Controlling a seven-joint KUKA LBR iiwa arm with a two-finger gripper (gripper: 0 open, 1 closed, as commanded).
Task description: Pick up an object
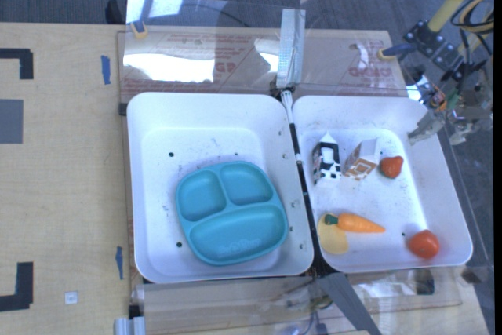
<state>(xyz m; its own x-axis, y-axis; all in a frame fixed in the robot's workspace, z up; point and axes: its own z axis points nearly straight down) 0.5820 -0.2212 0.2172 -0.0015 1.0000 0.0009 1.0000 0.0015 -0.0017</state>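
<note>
The surface (55, 169) carries two white bins side by side. The left bin (149, 121) holds a blue divided plate (231, 212) lying flat toward its 6 o'clock side. The right bin (443, 192) holds the candidates for picking: an orange carrot (359, 223) lying on its side near 7 o'clock, touching a pale yellow piece (333, 242) beneath it; a black-and-white cow figure (326, 159) and a small tan house-shaped block (361, 162) close together near the bin's middle top; a red piece (391, 166) just beside the block at its 3 o'clock; and a red-orange ball (423, 244) alone at 5 o'clock.

The pincer (439, 110) hangs over the bin's 2 o'clock rim; I cannot tell how it is set.

The approach has not begun, I judge. The ball is the sound choice: it stands well apart from its neighbours. It may roll, so come straight down, centred. The cow, block and red piece crowd one another, risking a bumped or doubled grasp.
</note>
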